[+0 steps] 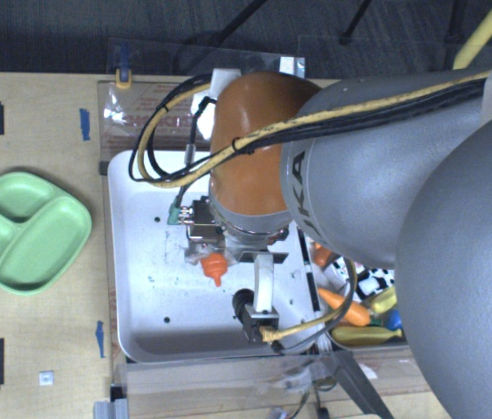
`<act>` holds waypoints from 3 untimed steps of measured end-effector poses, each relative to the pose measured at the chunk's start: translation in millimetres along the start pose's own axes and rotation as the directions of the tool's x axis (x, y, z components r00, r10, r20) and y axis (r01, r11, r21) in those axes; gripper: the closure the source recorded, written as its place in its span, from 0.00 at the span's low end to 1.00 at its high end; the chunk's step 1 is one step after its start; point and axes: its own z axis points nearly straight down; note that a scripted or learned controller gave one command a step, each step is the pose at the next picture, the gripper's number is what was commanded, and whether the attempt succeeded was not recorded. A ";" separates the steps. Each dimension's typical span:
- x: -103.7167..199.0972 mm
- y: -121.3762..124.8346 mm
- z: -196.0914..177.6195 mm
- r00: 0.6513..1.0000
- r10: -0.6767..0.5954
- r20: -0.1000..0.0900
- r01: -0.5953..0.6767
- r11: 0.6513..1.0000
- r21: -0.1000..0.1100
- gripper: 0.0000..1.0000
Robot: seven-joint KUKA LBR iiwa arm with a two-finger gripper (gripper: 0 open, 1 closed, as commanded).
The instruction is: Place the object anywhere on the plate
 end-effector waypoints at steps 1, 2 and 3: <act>11.0 46.2 43.4 0.936 0.353 -0.002 -0.353 0.936 -0.003 1.00; 11.2 46.1 43.3 0.936 0.352 -0.001 -0.352 0.936 -0.003 0.00; 12.5 46.4 34.9 0.937 0.349 0.000 -0.349 0.937 -0.002 1.00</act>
